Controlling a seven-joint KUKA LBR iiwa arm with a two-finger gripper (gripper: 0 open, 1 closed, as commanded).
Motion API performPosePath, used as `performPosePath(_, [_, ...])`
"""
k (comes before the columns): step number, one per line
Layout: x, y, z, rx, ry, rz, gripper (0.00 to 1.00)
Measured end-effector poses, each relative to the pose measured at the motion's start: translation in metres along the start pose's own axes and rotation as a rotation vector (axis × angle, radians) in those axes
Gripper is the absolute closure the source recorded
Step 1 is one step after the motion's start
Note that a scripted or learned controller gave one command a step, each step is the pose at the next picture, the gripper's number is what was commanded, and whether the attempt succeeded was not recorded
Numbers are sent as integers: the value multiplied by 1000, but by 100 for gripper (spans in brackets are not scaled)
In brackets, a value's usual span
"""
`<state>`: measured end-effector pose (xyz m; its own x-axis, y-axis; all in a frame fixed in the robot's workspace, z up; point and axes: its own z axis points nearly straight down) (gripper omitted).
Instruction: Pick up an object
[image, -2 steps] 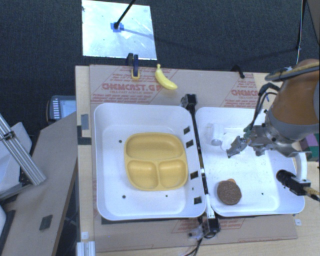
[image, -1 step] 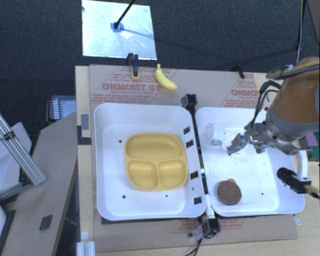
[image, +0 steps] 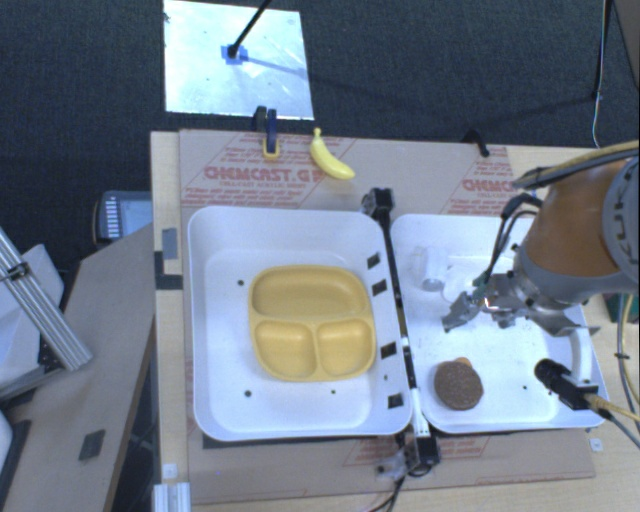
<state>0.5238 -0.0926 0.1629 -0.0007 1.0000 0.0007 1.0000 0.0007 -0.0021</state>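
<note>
Camera view: brown disc (image: 459, 385) below, apart from fingers (image: 462, 315).

The floor (image: 420, 60) around the bench is dark, close-textured carpet, showing at the far side and down the left. On it at far left of centre lies a pale, shiny square sheet (image: 238, 62), perhaps metal, with a thin dark rod slanting across to a small blue mark. The bench top (image: 340, 170) is light wood overlaid with cardboard printed in red letters. At left stands a lower tan surface (image: 100, 320), with a slanted aluminium rail (image: 40, 305) beside it. The light is even and soft.
</note>
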Motion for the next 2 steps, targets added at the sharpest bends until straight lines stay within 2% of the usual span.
performPosePath(1, [-2,10,51,0,0,-1,0])
performPosePath(2, [-1,10,80,0,0,0,0])
